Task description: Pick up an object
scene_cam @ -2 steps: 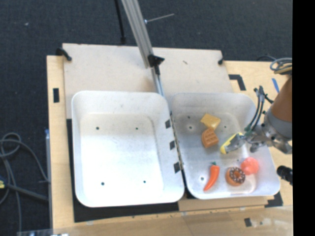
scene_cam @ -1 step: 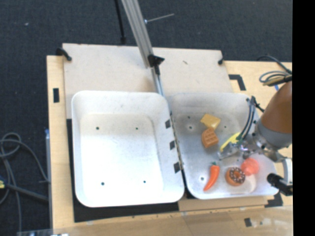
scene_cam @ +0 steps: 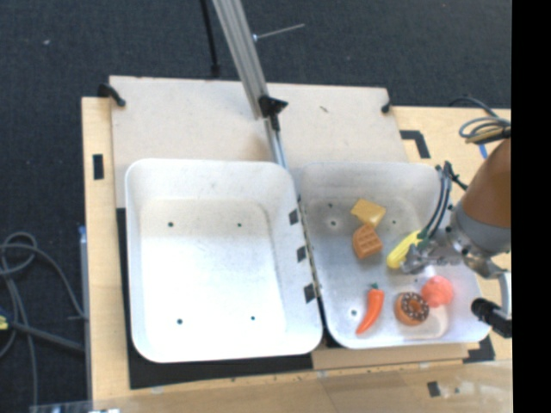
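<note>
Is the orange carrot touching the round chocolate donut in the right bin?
Apart. The camera view shows a strip of white bin floor between the carrot and the donut.

Arm (scene_cam: 492, 198) showing an orange band over grey wrist, dark cables running alongside, sitting over right bin (scene_cam: 340, 188).

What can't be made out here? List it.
- Gripper: finger state unclear, too small and blurred beside the yellow banana.
- Arm: cut off by the camera view's right edge.
- Pink toy and round brown toy: too blurred to identify.
</note>
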Available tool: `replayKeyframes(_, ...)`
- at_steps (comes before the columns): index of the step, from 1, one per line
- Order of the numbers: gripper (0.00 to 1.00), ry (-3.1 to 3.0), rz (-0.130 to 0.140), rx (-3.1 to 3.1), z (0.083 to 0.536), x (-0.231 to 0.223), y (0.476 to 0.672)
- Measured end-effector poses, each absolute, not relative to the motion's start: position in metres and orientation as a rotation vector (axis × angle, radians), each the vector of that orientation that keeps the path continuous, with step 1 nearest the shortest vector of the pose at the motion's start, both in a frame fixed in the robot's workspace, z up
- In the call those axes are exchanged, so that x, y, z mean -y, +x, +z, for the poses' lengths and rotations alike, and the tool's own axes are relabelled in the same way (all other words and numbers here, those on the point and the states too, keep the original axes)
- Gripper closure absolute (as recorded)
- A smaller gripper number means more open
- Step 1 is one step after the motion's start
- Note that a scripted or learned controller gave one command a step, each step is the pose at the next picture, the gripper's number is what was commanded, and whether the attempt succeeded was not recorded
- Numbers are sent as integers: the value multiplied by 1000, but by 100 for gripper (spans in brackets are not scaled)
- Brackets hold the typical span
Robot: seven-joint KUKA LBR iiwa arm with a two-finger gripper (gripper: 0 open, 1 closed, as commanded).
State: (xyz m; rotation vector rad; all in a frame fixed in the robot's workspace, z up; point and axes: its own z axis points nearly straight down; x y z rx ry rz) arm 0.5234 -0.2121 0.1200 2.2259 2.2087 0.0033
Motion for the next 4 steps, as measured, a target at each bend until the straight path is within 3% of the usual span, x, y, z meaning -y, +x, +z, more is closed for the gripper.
replayKeyframes(2,100,2211,5,-2219,239,215,531)
replayKeyframes(3,100,2218,-3,-2223,224,216,531)
replayKeyframes(4,100,2210,5,-2228,235,164,542)
